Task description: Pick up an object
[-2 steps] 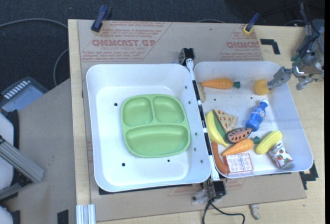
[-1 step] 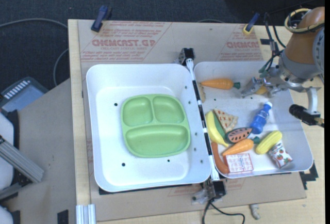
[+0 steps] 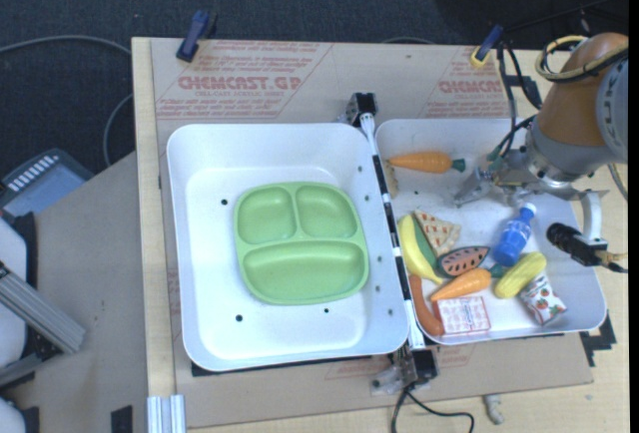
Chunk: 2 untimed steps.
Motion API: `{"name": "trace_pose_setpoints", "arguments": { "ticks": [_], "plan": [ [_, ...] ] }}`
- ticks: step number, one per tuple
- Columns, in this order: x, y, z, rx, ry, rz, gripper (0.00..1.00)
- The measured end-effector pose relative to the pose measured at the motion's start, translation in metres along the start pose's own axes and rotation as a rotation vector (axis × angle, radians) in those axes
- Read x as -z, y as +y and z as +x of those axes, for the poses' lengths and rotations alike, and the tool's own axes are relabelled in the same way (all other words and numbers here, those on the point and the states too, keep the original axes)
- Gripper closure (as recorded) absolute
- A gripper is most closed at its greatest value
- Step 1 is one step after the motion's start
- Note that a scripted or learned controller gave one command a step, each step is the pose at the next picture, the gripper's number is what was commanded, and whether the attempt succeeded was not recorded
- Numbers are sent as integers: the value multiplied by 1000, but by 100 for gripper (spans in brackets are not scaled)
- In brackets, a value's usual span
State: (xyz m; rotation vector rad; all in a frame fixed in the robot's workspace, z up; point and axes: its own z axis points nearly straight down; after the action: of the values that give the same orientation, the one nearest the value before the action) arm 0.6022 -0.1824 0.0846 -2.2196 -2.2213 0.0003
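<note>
The right bin [image 3: 589, 316] holds several toy foods. An orange carrot with a green top [image 3: 422, 162] lies at its back left. A yellow banana [image 3: 413, 247] and a toast triangle [image 3: 436, 226] sit along its left side. A blue bottle [image 3: 513, 234] lies in the middle, tilted. My gripper [image 3: 482, 183] hangs low over the back of this bin, just right of the carrot's green end and above the bottle. Nothing visible is caught in it.
A green divided plate [image 3: 300, 243] lies in the left bin [image 3: 200, 321]. In the front of the right bin crowd a second carrot [image 3: 461, 283], a yellow lemon-like piece [image 3: 521, 273], a small red-and-white carton [image 3: 544, 302] and a cracker box [image 3: 465, 315].
</note>
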Motion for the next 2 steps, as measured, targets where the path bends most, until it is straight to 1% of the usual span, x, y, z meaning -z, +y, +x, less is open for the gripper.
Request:
{"name": "trace_pose_setpoints", "arguments": {
  "ticks": [1,2],
  "plan": [
    [56,62,-42,0,-3,-4,0],
    [0,66,-33,5,17,7,0]
  ]
}}
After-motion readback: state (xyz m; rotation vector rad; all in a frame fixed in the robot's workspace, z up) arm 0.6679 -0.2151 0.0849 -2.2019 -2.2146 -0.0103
